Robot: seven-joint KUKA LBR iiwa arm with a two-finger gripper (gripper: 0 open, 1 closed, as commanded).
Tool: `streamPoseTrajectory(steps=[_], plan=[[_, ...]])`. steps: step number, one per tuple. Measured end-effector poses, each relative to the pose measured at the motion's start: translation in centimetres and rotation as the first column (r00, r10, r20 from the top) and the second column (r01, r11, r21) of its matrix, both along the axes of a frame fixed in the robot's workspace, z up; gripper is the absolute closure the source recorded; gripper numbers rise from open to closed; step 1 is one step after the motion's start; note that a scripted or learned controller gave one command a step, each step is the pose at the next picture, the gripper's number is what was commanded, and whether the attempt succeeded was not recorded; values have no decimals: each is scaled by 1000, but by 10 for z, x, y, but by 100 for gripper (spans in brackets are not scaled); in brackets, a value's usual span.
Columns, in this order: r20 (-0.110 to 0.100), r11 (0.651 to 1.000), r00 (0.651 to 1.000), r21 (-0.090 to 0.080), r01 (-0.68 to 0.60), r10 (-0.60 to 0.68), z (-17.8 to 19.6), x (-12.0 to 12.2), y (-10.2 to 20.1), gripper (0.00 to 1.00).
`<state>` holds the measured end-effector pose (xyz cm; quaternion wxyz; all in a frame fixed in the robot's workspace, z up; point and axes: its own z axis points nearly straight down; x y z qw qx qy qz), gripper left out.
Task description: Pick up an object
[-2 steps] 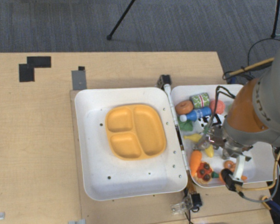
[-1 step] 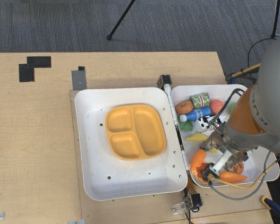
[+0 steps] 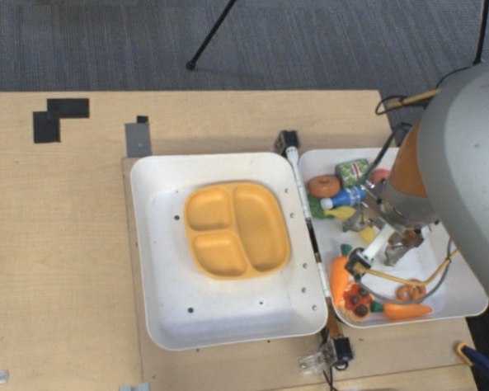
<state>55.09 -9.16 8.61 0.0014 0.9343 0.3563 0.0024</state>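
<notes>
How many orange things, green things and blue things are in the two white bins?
Orange: 3, the divided tray, a carrot and a long piece by the right bin's left wall.
Green: 1, a can.
Blue: 1, a bottle.
Total: 5 that I can tell apart.

The bench [image 3: 59, 268] is viewed from above at a slant by one fixed camera. Both white bins [image 3: 165, 319] are framed centre and right, with grey floor [image 3: 94, 34] seen along the frame's top edge.
</notes>
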Motion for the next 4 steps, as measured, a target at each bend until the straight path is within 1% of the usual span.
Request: streamPoseTrajectory(steps=[1, 2, 3, 4], plan=[[-3, 996, 996, 1, 85, -85, -1, 55, 9, 0], [0, 996, 996, -1, -88, 88, 0, -36, 4, 0], [-4, 954, 954, 1, -300, 300, 27, 23, 9, 0], [-4, 961, 961, 1, -275, 275, 0, 42, 7, 0]])
